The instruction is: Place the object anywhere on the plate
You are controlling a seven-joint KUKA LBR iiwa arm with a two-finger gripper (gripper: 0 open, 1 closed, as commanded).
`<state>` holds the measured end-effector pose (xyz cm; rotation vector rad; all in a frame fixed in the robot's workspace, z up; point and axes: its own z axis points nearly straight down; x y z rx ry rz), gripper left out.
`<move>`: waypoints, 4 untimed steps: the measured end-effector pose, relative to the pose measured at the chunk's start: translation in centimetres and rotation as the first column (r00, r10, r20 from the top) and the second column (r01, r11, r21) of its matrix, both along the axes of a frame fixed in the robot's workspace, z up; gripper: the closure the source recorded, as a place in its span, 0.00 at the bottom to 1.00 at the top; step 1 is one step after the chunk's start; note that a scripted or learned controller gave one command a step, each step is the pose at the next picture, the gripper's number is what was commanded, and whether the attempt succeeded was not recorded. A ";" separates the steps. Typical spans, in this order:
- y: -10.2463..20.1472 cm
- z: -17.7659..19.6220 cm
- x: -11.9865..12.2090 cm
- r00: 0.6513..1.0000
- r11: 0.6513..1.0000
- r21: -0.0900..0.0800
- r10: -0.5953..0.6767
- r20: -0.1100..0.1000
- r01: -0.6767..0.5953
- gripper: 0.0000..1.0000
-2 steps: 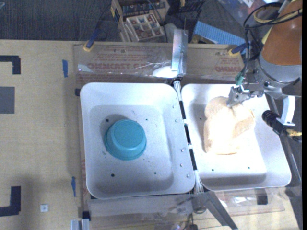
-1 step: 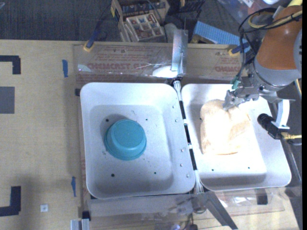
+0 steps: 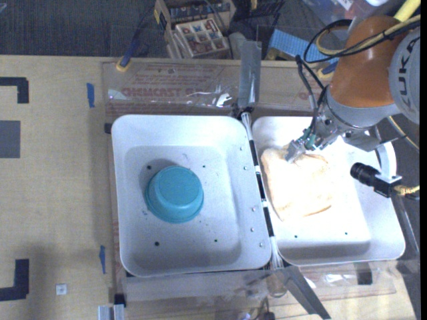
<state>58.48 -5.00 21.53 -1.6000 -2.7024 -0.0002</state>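
A round blue plate [image 3: 175, 193], which looks like an upturned dish, sits in the left white bin [image 3: 133, 139], left of centre. A pale cream, soft-looking object [image 3: 301, 187] lies in the right white bin [image 3: 380, 239], washed out by bright light. My gripper [image 3: 297, 150] reaches in from the upper right and hangs at the top edge of the cream object, low over it or touching it. The glare keeps me from seeing whether the object is held. The grey arm with its orange band [image 3: 363, 65] rises behind the gripper.
A black cylindrical part with a cable [image 3: 369, 177] sticks out over the right bin's right side. The ridge where the two bins meet [image 3: 257, 179] runs between object and plate. Clutter and a plastic sheet [image 3: 173, 92] lie beyond the bins.
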 end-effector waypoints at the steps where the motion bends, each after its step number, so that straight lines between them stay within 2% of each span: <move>1: 4.1 0.5 -0.1 0.923 0.923 0.000 0.386 0.002 -0.386 1.00; 2: 8.4 1.7 -1.5 0.703 0.703 -0.001 0.711 0.003 -0.711 1.00; 3: 13.3 1.2 -2.3 0.482 0.482 -0.001 0.876 0.003 -0.876 1.00; 4: 13.3 1.2 -2.2 0.482 0.482 -0.001 0.876 0.003 -0.876 0.00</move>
